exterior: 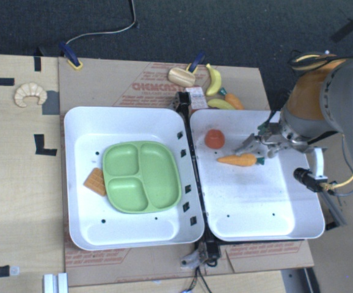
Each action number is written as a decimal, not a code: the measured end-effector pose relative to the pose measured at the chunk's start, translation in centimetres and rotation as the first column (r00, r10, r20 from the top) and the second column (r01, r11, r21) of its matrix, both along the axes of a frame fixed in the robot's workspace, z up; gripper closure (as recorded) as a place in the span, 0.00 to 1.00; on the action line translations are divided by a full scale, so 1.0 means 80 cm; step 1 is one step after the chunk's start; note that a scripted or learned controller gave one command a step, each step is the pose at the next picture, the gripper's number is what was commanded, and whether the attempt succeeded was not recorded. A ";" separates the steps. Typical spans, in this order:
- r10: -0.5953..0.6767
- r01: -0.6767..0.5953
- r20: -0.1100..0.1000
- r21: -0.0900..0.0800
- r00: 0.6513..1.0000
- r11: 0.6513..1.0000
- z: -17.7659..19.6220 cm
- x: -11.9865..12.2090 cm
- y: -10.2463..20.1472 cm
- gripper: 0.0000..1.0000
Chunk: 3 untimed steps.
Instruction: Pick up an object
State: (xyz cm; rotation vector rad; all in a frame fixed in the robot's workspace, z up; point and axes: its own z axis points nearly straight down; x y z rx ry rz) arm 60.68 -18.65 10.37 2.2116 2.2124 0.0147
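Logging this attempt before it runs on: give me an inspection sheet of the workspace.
Surface: cardboard-covered bench bearing left bin and right bin.
Job's things: carrot and red tomato in the right bin.
Clutter: green divided plate over a tan wedge in the left bin; bananas, a bread roll behind the bins; croissant far left.
Gripper: gripper low over the carrot's right end; a grip cannot be judged.
Cables: black cable across the dark floor.
Surroundings: dark carpet.

Gripper [254, 144] low in right bin [274, 221] just above toy carrot [237, 160], tomato [214, 139] near; green divided plate [142, 176] partly over orange wedge [95, 181] in left bin [85, 224].
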 end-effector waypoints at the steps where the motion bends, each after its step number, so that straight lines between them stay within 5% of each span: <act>1: 0.002 -0.002 -0.012 0.002 1.000 1.000 -0.021 -0.017 0.089 0.00; 2: 0.002 -0.002 -0.013 0.003 1.000 1.000 -0.022 0.078 0.096 0.00; 3: 0.003 -0.003 -0.014 0.000 1.000 1.000 -0.010 0.078 0.095 1.00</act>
